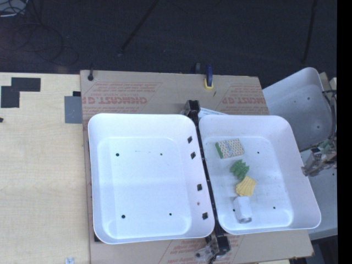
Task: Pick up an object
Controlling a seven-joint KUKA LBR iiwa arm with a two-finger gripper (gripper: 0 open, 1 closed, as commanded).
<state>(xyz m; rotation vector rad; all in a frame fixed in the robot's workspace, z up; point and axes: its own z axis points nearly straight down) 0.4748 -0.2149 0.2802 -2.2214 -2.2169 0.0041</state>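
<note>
Objects for the pick, four in all, lie in a loose line in the right bin [300, 202], down its middle. Landmark for all places below: the black clips [199, 187] along the seam between the two bins.

Nearest the seam's far end sits a small patterned block [230, 147], flat, with a green edge; it looks like a sponge or printed pad. Judged soft and light, it offers a broad top face and low sides.

Next along, a green leafy toy [238, 169], irregular in outline. Probably light plastic or rubber; its lobes give poor parallel faces.

Touching or just beside it, a yellow ridged piece [246, 186], possibly a toy corn or textured foam. Judged light, and its ridges should resist slip. Taking it across the narrow width looks workable.

Nearest the seam's near end, a white cylinder [242, 209], standing or slightly tilted, with a darker end showing. It blends with the bin floor. Judged stiff and smooth, so likely slippery; grasp across the diameter, low on the body.

Best candidate in my judgement: the patterned block, as it stands apart from the others.

Left bin [99, 164], across the seam, holds no objects.

Gripper state: cannot tell. A tangle of parts [319, 161] sits beyond the right bin's outer rim, too blurred to identify.
</note>
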